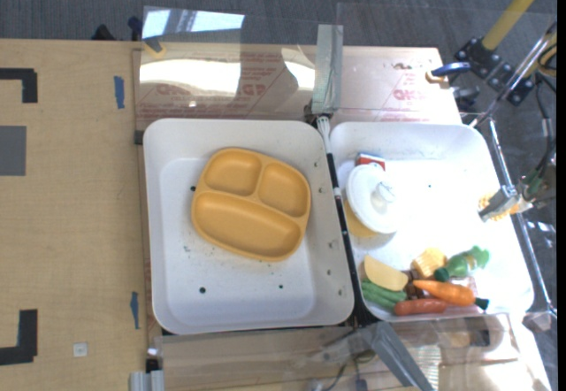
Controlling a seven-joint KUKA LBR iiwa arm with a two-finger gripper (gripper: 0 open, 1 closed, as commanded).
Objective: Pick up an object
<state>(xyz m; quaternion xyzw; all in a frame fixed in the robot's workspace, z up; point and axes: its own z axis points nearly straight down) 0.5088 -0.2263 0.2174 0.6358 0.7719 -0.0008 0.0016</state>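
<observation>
Two white bins sit side by side; the right bin (460, 140) holds the loose things to be picked. One round white lid-like piece (376, 197) lies in its left half, and everything else is placed from it. One red-and-white item (370, 160) touches its far edge, and a pale yellow disc (357, 223) peeks out from under its near-left side. Toward the near right of it lies a cluster of toy food: one yellow wedge (385, 273), one bunch of green beans (382, 295), one orange carrot (444, 292), one red sausage (424, 308), one small yellow block (430, 261) and one green piece (463, 262), all touching or just beside each other. To its left, across the divider, the left bin (168, 230) holds one orange plate (251, 203) with three compartments.
</observation>
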